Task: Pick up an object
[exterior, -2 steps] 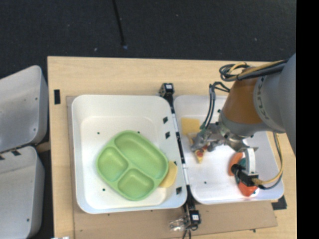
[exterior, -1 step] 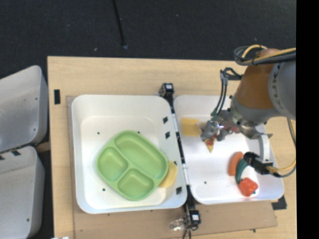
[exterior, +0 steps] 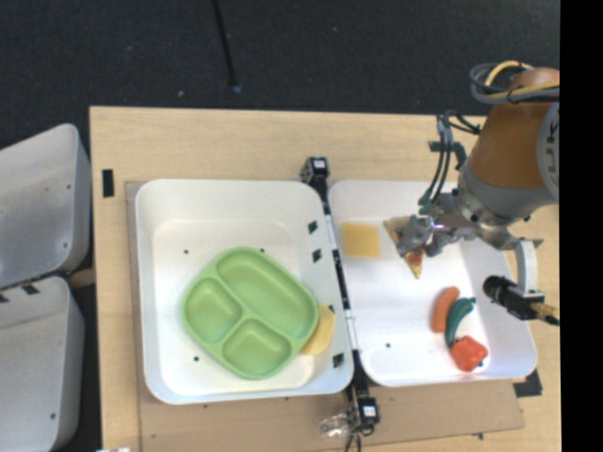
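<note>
Camera view, end effector (exterior: 415, 240) state unclear, over small orange-yellow wedge (exterior: 415, 265), right bin (exterior: 396, 365)

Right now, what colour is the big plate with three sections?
Light green; the plate shows best in the camera view.

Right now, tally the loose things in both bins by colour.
Green: 2, the divided plate and a small dark green piece
Yellow or tan: 3, a square slice, a piece under the plate's edge, a wedge
Orange: 1
Red: 1
Total: 7
</note>
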Controlling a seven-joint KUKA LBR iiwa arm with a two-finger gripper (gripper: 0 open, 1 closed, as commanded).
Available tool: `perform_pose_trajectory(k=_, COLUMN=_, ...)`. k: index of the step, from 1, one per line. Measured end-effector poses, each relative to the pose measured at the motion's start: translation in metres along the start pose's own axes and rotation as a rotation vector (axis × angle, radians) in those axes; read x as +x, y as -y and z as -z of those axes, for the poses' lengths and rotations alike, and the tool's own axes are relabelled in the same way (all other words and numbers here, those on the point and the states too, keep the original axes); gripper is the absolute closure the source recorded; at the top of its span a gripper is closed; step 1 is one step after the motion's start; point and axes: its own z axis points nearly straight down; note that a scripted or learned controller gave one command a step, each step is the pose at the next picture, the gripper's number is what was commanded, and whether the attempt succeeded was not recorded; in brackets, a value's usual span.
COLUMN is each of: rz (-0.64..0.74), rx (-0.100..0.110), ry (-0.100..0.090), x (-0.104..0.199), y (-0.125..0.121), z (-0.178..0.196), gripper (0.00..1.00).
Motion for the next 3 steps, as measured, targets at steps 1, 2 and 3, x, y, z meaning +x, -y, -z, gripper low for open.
perform_pose_trajectory(k=1, rz=0.002, rx=0.003, ry=-0.001, x=-0.001, y=-0.001, z=0.011, gripper=1.0)
perform_pose_trajectory(k=2, rz=0.016, rx=0.004, ry=-0.002, x=0.051, y=-0.012, z=0.019, gripper=1.0)
perform_pose_trajectory(k=3, rz=0.015, rx=0.006, ry=-0.002, x=0.098, y=-0.012, z=0.01, gripper=1.0)
